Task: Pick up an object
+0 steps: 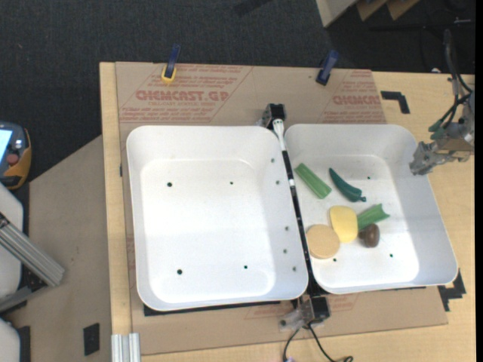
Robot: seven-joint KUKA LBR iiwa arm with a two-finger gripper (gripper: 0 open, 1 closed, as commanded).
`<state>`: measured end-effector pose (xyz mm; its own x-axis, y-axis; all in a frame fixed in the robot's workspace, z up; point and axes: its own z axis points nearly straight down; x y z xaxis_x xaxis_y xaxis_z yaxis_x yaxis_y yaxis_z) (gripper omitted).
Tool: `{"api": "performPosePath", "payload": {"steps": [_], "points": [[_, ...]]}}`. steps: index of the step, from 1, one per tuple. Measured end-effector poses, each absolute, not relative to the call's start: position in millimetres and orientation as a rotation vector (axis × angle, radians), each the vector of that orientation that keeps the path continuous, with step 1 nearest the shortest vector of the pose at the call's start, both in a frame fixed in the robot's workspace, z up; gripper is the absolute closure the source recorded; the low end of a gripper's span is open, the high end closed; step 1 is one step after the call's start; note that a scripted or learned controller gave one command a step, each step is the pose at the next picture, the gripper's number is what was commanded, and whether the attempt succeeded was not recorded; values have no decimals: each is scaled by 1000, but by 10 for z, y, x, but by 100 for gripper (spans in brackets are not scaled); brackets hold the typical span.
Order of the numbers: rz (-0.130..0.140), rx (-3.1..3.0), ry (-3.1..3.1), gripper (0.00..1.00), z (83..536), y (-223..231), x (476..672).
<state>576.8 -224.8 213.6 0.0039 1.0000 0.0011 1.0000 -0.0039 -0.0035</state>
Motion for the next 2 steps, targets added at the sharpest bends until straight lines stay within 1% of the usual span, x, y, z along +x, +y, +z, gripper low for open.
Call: {"api": "performPosePath", "payload": {"steps": [1,2], "points": [[-3,-2220,-2231,100,2262,-1855,6133],[-8,-2211,-2234,100,2153,-894,6541]]}}
